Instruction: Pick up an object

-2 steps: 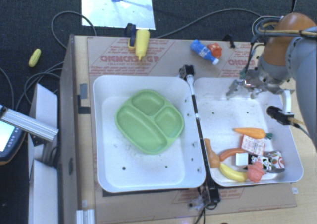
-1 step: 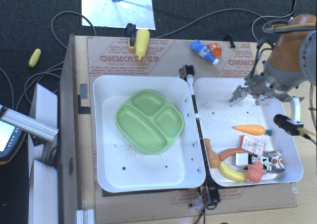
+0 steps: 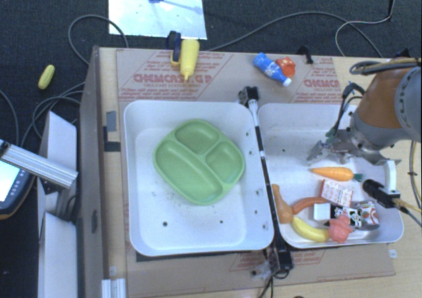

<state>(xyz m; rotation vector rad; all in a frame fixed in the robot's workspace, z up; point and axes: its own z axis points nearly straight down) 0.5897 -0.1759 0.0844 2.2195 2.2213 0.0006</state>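
The right bin (image 3: 290,125) holds a cluster of toys at its near right. Among them are an orange carrot (image 3: 333,173), a red-and-white box (image 3: 336,192), a small white cube (image 3: 321,211), a curved orange sausage (image 3: 298,206), a yellow banana (image 3: 310,229), a pink piece (image 3: 339,229) and a black-and-white item (image 3: 363,215). My gripper (image 3: 320,151) hangs low over the bin's floor, just up and left of the carrot's blunt end. I see nothing held in it. The grey wrist and orange band (image 3: 389,95) rise behind it at the right edge.
A green divided plate (image 3: 199,160) lies in the left bin (image 3: 142,224). On the cardboard behind the bins lie a yellow bottle (image 3: 188,56) and a blue bottle (image 3: 270,68) with an orange piece beside it. Cables run along the wall between the bins.
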